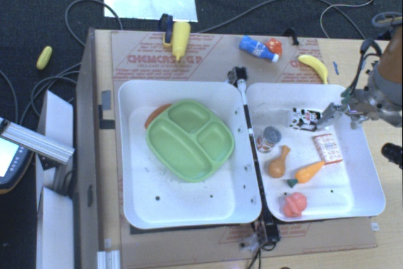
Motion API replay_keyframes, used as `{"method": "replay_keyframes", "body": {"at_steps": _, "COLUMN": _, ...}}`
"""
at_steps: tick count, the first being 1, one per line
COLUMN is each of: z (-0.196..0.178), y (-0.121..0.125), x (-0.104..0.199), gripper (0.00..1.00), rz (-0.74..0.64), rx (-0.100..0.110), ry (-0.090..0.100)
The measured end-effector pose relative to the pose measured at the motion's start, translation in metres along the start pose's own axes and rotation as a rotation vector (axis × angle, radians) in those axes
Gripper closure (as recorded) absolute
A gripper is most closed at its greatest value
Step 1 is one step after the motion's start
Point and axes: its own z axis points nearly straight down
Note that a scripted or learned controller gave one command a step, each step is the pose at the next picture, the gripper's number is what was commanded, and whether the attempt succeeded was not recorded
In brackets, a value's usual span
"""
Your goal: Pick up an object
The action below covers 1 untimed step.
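lying slantwise, the toy carrot (308, 171) points lower-left; end effector (330, 113) aperture cannot be told.

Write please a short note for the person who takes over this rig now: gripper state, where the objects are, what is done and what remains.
Gripper: above the right bin, beside the black-and-white toy; nothing seen between its fingers.
Right bin: can, orange drumstick, carrot, pink toy, red-white packet.
Left bin: green divided tray.
Done: no object lifted.
Left: grasp one and lift.
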Motion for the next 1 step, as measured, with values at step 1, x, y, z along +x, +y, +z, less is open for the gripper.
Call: {"method": "replay_keyframes", "body": {"at_steps": 1, "z": 0.0779, "y": 0.0093, "x": 0.0638, "gripper": 0.00, "rz": 0.000, "rx": 0.000, "ry": 0.000}}
